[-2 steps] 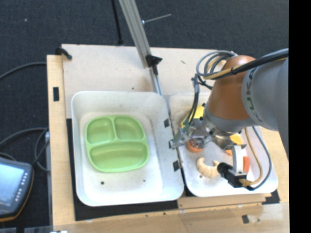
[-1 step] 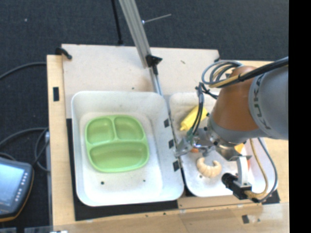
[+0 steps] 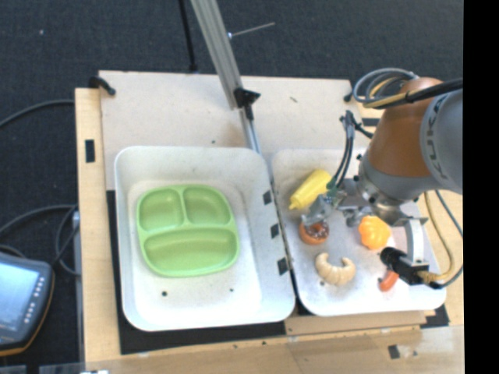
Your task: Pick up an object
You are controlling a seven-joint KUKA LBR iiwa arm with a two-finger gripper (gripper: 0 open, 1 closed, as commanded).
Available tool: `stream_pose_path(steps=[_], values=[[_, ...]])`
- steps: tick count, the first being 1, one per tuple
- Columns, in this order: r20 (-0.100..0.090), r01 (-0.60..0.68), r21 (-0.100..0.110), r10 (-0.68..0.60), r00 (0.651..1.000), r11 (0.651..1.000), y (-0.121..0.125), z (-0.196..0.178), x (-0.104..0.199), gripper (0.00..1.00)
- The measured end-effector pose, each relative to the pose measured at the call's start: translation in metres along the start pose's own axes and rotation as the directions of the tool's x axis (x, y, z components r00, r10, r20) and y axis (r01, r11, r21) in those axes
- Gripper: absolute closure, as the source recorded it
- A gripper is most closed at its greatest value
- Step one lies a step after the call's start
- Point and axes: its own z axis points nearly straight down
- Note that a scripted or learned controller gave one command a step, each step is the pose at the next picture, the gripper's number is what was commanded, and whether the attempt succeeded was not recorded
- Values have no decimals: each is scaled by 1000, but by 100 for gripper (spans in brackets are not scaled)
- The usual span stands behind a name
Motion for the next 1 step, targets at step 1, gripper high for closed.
stream_pose_path(steps=[1], values=[[-7,12,-1,-12,1000,1000,-19,-51,96,0]])
